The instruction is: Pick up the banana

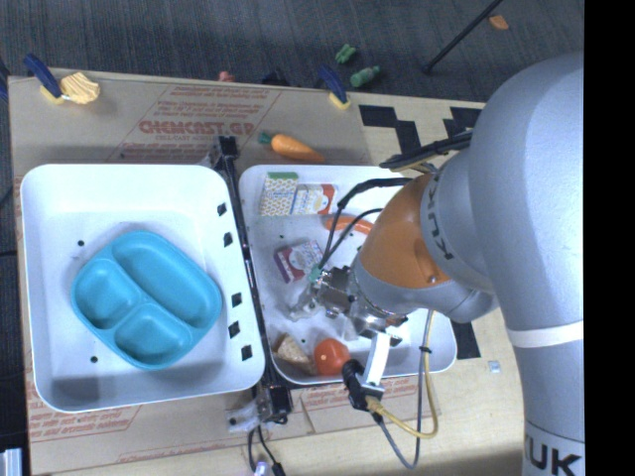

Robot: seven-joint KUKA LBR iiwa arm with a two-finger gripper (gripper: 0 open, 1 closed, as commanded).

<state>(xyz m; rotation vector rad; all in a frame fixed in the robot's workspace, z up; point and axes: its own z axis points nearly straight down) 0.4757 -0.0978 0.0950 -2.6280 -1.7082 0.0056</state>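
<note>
My gripper [316,293] is low inside the right bin [443,353], near its middle. The grey wrist and orange band [402,241] cover most of it from above. It sits just beside a red-and-white packet [295,261] and above a red tomato [330,354] and a brown bread piece [292,349] at the bin's front edge. Part of the right bin's floor lies hidden under the arm.
A printed box [280,194] and an orange-white packet [316,198] lie at the right bin's back, an orange piece [349,224] beside the arm. The left bin [40,266] holds a blue divided tray [147,296]. A carrot [295,148] lies behind the bins, a yellow lump [80,89] at back left.
</note>
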